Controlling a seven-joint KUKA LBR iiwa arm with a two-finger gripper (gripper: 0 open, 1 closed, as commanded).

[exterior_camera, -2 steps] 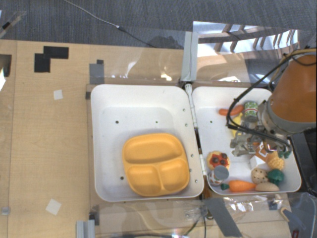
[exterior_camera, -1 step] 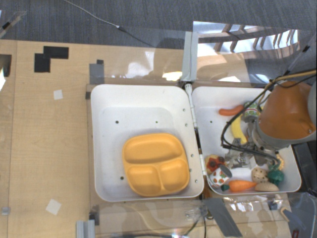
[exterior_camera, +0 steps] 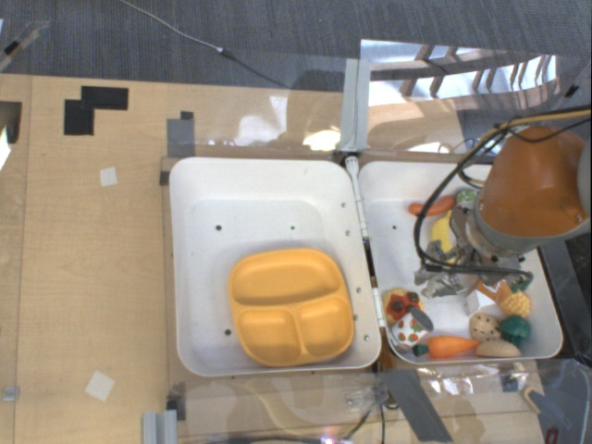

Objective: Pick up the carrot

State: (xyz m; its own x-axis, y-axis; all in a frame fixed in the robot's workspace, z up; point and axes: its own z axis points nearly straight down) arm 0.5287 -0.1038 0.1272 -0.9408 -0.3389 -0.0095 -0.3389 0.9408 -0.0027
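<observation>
Two shallow white bins sat on the pale wood surface (exterior_camera: 83,276). Low in the right bin (exterior_camera: 393,178) lay the tapered orange carrot (exterior_camera: 453,346). Above it hung the metal pincer (exterior_camera: 460,278), its opening hidden. Lower centre-left sat a smooth yellow sectioned plate (exterior_camera: 291,305).

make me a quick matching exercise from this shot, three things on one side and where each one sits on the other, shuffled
Things:
1. yellow divided plate
2. carrot
3. gripper

Places:
A. near the front edge of the right bin
B. in the left bin
C. above the middle of the right bin

Pairs: 1-B, 2-A, 3-C
</observation>
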